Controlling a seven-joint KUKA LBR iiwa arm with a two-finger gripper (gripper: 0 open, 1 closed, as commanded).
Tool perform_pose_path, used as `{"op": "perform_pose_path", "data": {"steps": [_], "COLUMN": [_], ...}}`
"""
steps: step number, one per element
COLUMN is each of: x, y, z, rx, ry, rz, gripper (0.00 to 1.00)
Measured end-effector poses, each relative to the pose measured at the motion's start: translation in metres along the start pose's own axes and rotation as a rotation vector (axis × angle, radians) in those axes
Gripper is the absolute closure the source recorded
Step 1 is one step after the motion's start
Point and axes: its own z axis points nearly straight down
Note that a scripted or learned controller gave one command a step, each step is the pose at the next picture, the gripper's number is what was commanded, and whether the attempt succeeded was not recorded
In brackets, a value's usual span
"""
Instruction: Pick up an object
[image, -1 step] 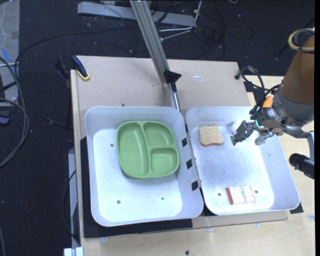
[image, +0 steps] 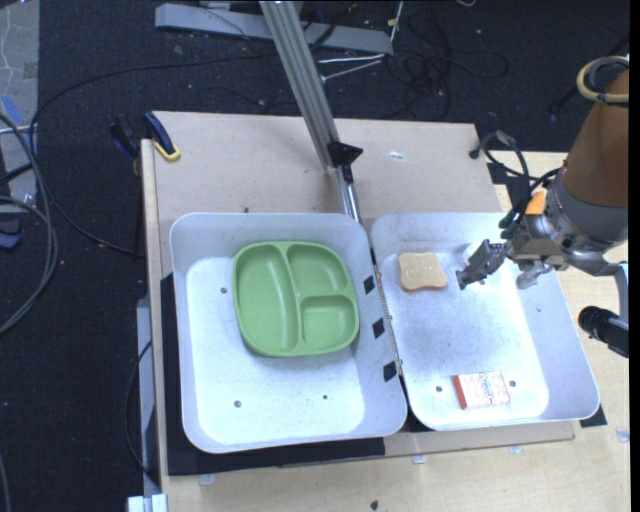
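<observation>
Here the gripper (image: 483, 266) hangs over the right bin (image: 560, 345), toward its upper part, at the end of the grey arm (image: 598, 150) that comes in from the right edge with its orange band showing above the wrist. The dark fingers point left and slightly down, and nothing can be seen between them. Whether they stand apart or closed cannot be told at this angle and size.

Just left of the fingertips, near but apart from them, lies a piece of toast (image: 422, 271), tan and roughly square, flat on the bin floor in the upper left corner of that bin. Well apart from the gripper, near the lower edge of the same bin, lies a small red and white box (image: 482, 389), flat on its side.

The left bin (image: 200, 400) sits touching the right one along their shared edge, where a few small black clips show. In it rests a green plate (image: 297, 298) with three compartments, set in the upper middle part and turned a little off square.

Both bins sit on a pale wooden bench (image: 260, 170). A grey metal pole (image: 308, 85) slants from the top of the view down to the point where the two bins meet. A yellow and blue clamp (image: 160, 138) grips the bench's upper left corner. Black cables trail over the dark floor to the left and across the top.
</observation>
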Motion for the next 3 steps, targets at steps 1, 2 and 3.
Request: {"op": "perform_pose_path", "data": {"steps": [1, 2, 3], "x": [0.011, 0.008, 0.008], "y": [0.0, 0.009, 0.001], "z": [0.052, 0.101, 0.148], "rx": [0.004, 0.003, 0.005], "ry": [0.001, 0.001, 0.001], "rz": [0.001, 0.002, 0.002], "gripper": [0.0, 0.0, 0.0]}}
